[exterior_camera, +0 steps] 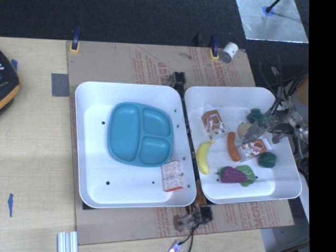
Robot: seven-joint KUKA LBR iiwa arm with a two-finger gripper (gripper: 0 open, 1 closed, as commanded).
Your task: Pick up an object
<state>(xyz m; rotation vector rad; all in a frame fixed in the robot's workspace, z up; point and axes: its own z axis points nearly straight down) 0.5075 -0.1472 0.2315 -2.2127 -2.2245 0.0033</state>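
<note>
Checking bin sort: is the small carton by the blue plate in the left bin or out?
In. The carton lies inside the left bin, beside the blue divided plate.

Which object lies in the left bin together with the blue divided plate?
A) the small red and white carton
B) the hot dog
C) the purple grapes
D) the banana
A: the small red and white carton lies in the left bin just below the blue divided plate, while the banana, purple grapes and hot dog lie in the right bin.
</note>
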